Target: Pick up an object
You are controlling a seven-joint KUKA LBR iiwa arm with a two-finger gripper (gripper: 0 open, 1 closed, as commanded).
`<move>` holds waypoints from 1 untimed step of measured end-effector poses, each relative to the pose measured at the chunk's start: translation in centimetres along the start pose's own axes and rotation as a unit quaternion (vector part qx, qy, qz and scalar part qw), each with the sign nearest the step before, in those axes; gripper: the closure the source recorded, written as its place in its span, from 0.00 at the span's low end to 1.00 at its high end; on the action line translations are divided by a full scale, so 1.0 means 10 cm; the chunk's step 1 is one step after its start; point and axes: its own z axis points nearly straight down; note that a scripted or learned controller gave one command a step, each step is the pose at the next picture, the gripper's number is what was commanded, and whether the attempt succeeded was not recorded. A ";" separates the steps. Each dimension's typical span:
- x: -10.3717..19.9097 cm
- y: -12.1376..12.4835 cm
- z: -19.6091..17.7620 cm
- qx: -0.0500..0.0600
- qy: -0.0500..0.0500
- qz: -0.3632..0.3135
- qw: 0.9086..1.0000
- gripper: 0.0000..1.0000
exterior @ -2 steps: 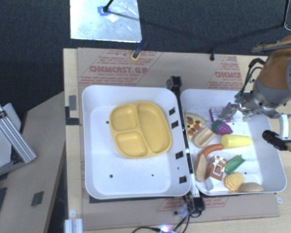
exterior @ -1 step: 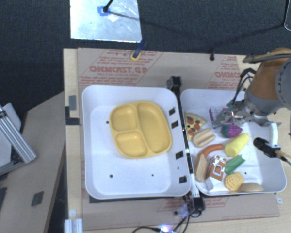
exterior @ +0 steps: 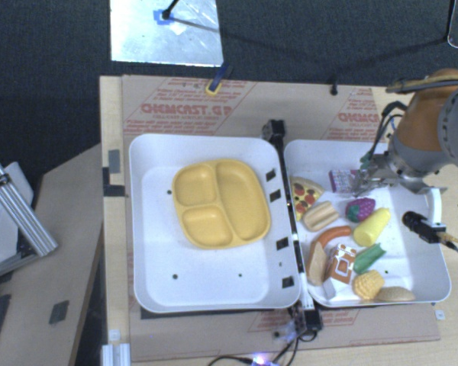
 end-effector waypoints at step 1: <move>0.07 -0.04 -0.49 0.000 0.000 -0.001 1.000 1.00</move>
